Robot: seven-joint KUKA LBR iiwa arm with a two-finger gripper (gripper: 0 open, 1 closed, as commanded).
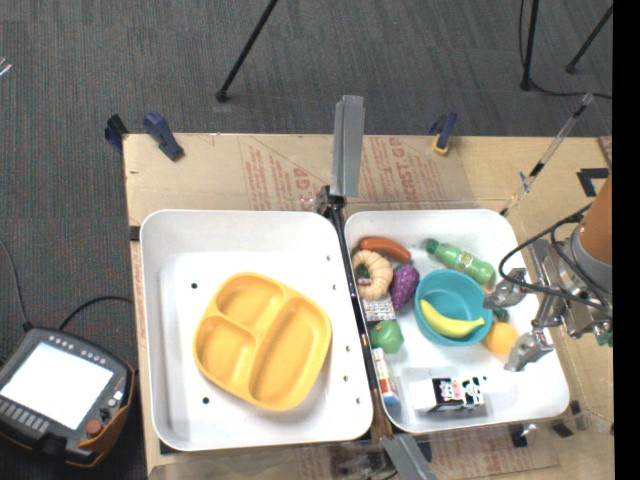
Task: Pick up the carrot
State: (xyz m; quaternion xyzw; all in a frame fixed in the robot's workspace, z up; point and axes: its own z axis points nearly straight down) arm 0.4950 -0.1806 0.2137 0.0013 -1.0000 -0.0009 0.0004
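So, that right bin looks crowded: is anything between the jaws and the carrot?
Nothing visible. The carrot lies near the right bin's right wall, just beside the jaws. The blue bowl crowds it only from the far side.

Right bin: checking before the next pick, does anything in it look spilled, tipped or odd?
Nothing is spilled. The banana lies in the blue bowl, and the green bottle and milk carton lie on their sides. The toys are crowded together, not damaged.
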